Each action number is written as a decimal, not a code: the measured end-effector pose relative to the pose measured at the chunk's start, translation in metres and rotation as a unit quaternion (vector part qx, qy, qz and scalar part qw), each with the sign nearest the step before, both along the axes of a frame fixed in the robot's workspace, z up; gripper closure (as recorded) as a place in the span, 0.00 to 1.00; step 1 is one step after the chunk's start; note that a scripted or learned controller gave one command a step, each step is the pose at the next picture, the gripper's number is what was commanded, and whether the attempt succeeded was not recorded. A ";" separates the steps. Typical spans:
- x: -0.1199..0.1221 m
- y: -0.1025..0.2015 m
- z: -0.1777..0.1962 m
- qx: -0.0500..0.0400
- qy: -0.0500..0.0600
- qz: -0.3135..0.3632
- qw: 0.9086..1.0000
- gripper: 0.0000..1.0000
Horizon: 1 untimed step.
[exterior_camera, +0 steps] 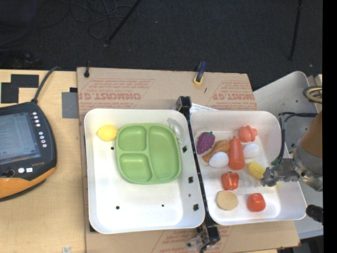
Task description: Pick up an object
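Tray (148, 154) in left bin (137, 215); toy foods (236, 154) in rt bin (287, 204).

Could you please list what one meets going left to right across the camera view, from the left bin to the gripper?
Lemon → green tray → grapes → tan disc → corn → gripper.

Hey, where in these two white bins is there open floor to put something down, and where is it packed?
Left white bin: bare floor along the near wall, below the green divided plastic tray, and a strip beside the round yellow lemon toy. Right white bin: packed in the middle with toy food; the claw sits beside the yellow corn piece.
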State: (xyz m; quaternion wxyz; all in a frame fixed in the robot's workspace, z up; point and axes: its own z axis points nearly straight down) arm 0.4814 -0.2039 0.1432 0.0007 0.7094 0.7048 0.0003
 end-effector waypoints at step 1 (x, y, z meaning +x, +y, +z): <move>0.001 -0.001 0.063 0.000 -0.001 0.003 1.000 1.00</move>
